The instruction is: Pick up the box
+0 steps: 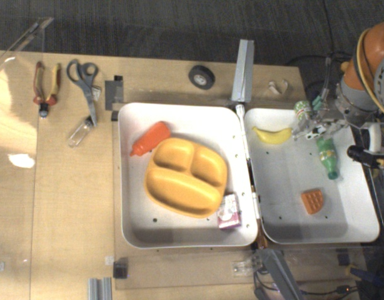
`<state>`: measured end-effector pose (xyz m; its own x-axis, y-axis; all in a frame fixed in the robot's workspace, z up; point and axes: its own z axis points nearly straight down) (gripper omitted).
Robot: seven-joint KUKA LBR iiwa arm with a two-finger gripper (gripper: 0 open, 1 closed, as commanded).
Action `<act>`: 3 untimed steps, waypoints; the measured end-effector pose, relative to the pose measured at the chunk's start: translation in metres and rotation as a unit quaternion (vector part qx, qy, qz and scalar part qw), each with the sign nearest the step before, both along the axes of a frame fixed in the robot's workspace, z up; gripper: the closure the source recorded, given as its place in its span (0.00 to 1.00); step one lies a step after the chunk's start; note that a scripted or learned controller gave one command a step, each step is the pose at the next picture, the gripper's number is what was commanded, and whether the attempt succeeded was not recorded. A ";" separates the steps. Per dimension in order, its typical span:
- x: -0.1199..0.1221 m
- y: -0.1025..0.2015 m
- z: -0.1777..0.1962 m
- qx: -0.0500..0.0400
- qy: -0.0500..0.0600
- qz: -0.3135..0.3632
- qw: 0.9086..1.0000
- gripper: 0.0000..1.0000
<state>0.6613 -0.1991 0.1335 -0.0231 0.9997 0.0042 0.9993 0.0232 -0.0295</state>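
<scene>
Box (229, 212) lies in left bin (132, 167), front-right corner, touching yellow tray (186, 177). Arm (373, 67) reaches in over right bin's (361, 224) back edge; gripper (314, 125) sits nr banana (272, 135) & green bottle (328, 158), can't tell how wide, nothing visibly held.

1. The arm (374, 61) is cut off by the frame's right edge.
2. The gripper (314, 125) is too small and cluttered to read clearly.
3. The box (229, 212) is partly hidden by the yellow tray (186, 175).
</scene>
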 end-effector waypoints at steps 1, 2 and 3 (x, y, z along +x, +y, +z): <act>-0.007 0.046 -0.037 -0.005 0.010 0.062 0.998 0.00; -0.055 0.042 -0.045 -0.003 -0.020 0.061 0.998 0.00; -0.005 0.012 -0.043 0.008 0.016 0.022 1.000 0.00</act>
<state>0.6562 -0.1872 0.0908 -0.0662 0.9976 0.0223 0.9959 0.0674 -0.0605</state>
